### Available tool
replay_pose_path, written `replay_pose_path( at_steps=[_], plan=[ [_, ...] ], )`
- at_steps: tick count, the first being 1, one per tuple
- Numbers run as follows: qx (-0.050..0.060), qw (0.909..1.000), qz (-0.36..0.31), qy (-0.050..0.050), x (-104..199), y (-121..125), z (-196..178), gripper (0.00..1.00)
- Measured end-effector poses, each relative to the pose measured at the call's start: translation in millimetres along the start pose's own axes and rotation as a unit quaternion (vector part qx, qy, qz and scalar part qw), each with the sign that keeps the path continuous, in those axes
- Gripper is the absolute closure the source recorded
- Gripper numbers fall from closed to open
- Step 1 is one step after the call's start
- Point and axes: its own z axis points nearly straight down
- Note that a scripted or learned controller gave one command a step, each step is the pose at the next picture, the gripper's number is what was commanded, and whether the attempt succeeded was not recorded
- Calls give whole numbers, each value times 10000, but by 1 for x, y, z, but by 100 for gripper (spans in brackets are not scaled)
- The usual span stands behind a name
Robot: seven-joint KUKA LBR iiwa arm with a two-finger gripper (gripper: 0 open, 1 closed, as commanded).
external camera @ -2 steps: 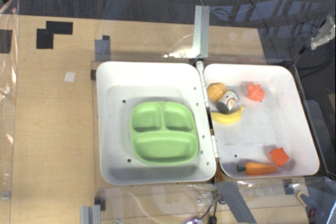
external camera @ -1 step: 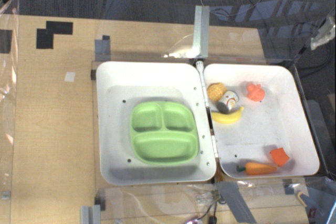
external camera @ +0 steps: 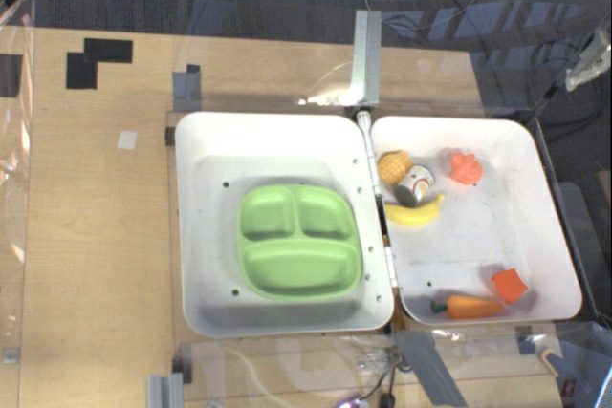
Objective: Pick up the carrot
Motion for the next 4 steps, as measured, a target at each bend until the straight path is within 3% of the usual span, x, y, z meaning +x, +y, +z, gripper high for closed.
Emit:
replay_pose_path(
  at_steps=[1,2,3,4],
  plan=[
    [9,9976,-698,5,14,14,87,0],
    [2,9998,187,3,26,8,53,0],
    [16,9992,-393,6,6,55,164,0],
    [-2,9932,-1161,4,18,72,192,0]
  ],
)
